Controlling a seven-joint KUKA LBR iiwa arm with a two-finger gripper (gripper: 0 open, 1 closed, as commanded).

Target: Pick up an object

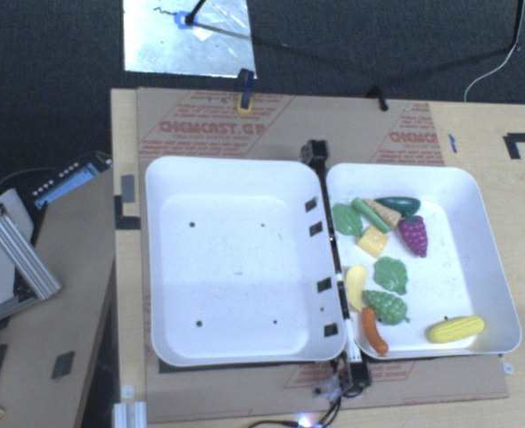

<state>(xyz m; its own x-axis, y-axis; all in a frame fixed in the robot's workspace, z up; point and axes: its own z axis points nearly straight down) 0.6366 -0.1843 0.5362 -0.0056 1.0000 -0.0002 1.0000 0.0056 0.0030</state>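
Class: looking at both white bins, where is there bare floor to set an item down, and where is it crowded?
Left bin: whole floor bare. Right bin: free strip along its right wall, above the corn. Crowded beside the divider, from purple grapes down to the carrot.

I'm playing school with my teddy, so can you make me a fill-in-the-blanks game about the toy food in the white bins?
1. All the toy food lies in the ____ bin.
2. The bunch of grapes has the colour ____.
3. The yellow corn cob lies near that bin's front ____ corner.
4. The orange carrot lies beside the bin's ____ wall.

Missing words: right; purple; right; left
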